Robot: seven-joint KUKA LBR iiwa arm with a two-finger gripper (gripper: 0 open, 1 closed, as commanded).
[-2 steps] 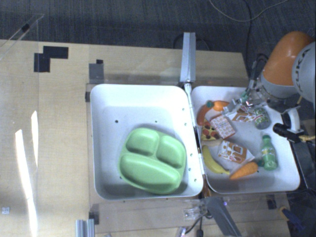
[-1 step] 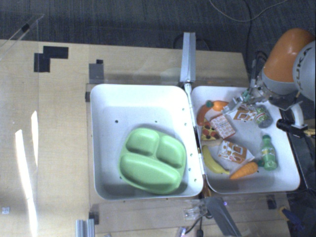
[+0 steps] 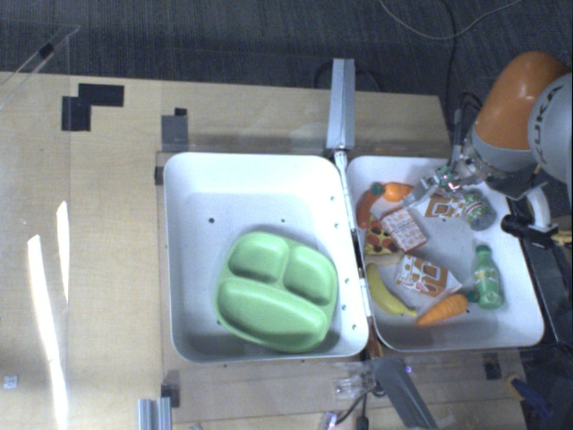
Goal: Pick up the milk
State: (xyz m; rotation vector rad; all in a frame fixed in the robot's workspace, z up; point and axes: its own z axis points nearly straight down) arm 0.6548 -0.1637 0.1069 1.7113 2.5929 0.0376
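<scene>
Three small white cartons with brown-orange print lie in the right bin [image 3: 528, 325]: one [image 3: 406, 228] near its middle left, one [image 3: 423, 278] lower down, and one [image 3: 450, 209] at the upper right. I cannot tell which is the milk. My gripper [image 3: 445, 183] hangs at the bin's far right corner, just above the upper-right carton; whether it touches it is unclear. The grey arm with its orange band [image 3: 515, 106] reaches in from the right.
The right bin also holds a green bottle [image 3: 486, 278], a carrot [image 3: 441, 309], a banana [image 3: 387, 294], an orange fruit [image 3: 392, 191], red items [image 3: 367, 211] and a grey round thing [image 3: 480, 214]. A green divided tray [image 3: 277, 289] lies in the left bin [image 3: 192, 204].
</scene>
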